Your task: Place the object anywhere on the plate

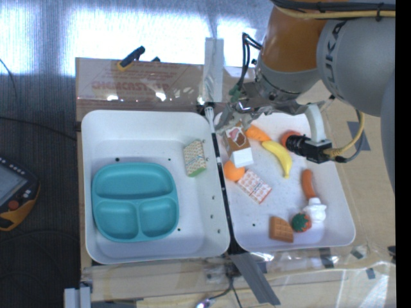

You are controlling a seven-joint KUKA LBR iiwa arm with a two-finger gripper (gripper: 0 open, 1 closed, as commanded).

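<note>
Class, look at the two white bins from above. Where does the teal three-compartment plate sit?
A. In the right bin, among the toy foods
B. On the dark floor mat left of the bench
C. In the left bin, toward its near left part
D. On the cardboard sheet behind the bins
C: the teal three-compartment plate lies inside the left white bin, while the yellow toy banana lies in the right white bin.

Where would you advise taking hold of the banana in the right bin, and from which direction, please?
Grip the banana across its middle, coming straight down from above. It lies flat on the floor of the right bin and its curved body is narrowest across, with bare floor on both long sides, so the tool should probably span its width rather than its length.
</note>
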